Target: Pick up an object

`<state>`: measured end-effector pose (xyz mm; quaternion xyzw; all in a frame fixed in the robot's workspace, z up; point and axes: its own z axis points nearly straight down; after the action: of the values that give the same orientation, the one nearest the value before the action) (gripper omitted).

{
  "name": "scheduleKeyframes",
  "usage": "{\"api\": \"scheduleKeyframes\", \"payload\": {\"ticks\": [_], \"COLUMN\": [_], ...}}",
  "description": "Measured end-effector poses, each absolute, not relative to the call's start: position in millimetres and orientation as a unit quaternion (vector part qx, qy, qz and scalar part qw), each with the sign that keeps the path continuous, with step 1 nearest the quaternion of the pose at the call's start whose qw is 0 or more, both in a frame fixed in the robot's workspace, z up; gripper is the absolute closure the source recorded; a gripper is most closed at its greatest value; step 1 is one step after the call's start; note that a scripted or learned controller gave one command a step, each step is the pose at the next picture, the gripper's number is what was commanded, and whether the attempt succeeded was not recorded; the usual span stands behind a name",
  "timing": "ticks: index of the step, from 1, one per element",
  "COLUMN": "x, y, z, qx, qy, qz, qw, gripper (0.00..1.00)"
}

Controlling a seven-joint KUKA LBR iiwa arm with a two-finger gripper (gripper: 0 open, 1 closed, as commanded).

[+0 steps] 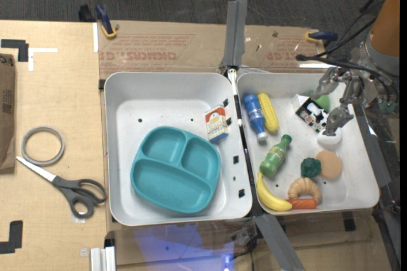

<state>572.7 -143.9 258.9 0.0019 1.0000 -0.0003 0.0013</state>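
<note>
My gripper [332,102] hangs over the back right part of the right bin [356,203], open, its fingers spread with nothing clearly held. A small green item [324,102] and a black-and-white card [310,113] lie just under and to its left. A white round piece [329,138] sits below it. Farther left in that bin are a blue bottle [254,114], a corn cob [268,112] and a green bottle [275,156]. Near the front lie a banana [272,195], a dark green lump [310,166], a beige ball [330,165] and a bread ring [304,188].
The left bin [121,98] holds a teal divided plate [176,168] and a small carton [217,124]. Scissors [67,186] and a tape roll [42,144] lie on the bench to the left. A grey divider post [235,34] rises between the bins at the back.
</note>
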Motion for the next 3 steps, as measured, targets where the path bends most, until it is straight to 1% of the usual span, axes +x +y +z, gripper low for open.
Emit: {"api": "scheduleKeyframes", "payload": {"ticks": [1, 2, 3], "x": [644.6, 632.2, 624.4], "y": [-154.7, -114.4, -99.6], "z": [93.8, 93.3, 92.5], "qx": [-0.026, 0.013, 0.056], "qy": [1.0, 1.0, 0.998], "qz": [-0.0007, -0.0002, -0.0001], "qw": [0.003, 0.002, 0.001], "gripper": [0.0, 0.0, 0.0]}}
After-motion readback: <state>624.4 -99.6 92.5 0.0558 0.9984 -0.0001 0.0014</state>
